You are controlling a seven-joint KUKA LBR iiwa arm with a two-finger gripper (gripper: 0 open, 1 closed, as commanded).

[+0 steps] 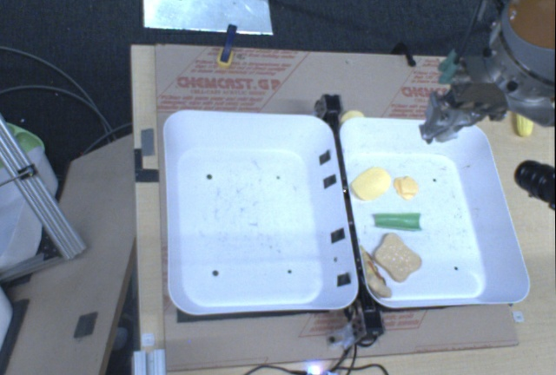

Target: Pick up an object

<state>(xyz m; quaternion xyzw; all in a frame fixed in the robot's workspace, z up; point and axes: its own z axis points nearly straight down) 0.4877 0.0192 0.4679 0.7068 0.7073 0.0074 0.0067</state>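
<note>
I see the grey pincer (440,128) over rt shallow white bin (486,217), upper edge; grip state can't tell. Round yellow plastic piece (371,183), green pod (397,220), tan cracker (398,257) lie well apart from it.

the arm (530,17) comes in from the upper right of the camera view, its orange band showing above a grey wrist. the wrist slants down and to the left, ending in the gripper (439,128), which is low and pointed downward. the gripper's tip is a dark grey blur, with a small teal part just above it.
</note>
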